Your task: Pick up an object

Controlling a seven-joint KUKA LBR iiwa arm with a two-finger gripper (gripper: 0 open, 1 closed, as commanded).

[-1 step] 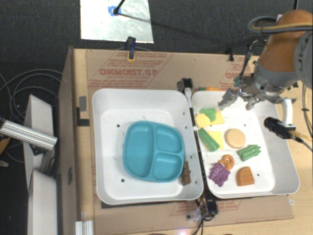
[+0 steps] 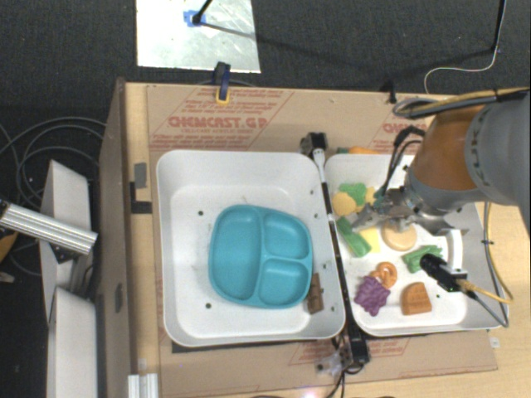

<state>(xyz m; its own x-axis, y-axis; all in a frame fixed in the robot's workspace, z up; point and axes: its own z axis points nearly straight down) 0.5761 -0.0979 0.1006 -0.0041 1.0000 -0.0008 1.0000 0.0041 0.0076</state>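
Note:
The right bin (image 2: 477,317) holds several toy foods. At its left side lie a yellow-green piece (image 2: 352,197) and a green stick (image 2: 356,240). A tan round piece (image 2: 401,238) and a small green piece (image 2: 420,258) sit in the middle. Toward the front are an orange ring (image 2: 386,271), a purple grape bunch (image 2: 372,294) and a brown loaf (image 2: 415,298). My gripper (image 2: 380,213) hangs low over the bin's left half, between the yellow-green piece and the tan round piece. I see nothing held.
The left bin (image 2: 178,222) holds a blue divided plate (image 2: 260,256) and a small brown object (image 2: 315,293) by its right wall. The grey arm with its orange band (image 2: 440,152) covers the right bin's far corner. An orange item (image 2: 362,150) peeks over the back rim.

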